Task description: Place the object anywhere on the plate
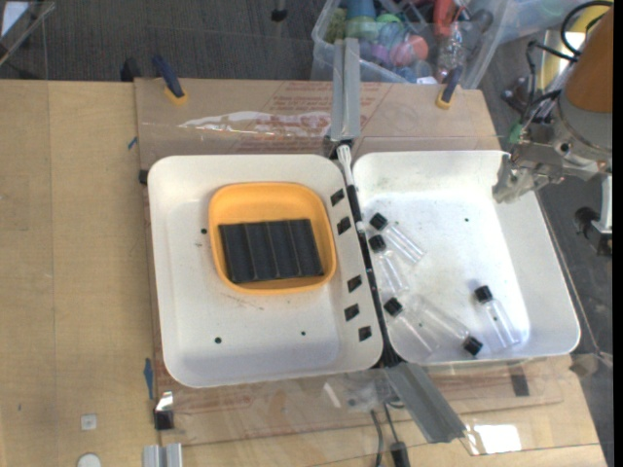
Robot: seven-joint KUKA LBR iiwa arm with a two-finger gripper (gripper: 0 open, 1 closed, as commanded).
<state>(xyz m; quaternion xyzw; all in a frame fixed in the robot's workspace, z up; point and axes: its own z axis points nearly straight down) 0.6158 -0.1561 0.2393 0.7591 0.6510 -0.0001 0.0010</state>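
Note:
An orange plate [226, 207] lies in the left white bin [185, 339]. On the plate rests a flat black ribbed block [271, 250]. Several clear tubes with black caps lie in the right white bin [545, 261]: one near the divider [392, 243], one at the right [492, 309], one at the front [443, 331]. My gripper [513, 181] hangs over the right bin's far right corner, apart from the tubes, and nothing shows in it.
A clear tub of colourful toys [419, 17] stands behind the bins. A metal divider [345, 95] runs between the bins, with black clips [352, 282] along it. Cardboard [243, 115] lies under the bins on the wooden bench [68, 261].

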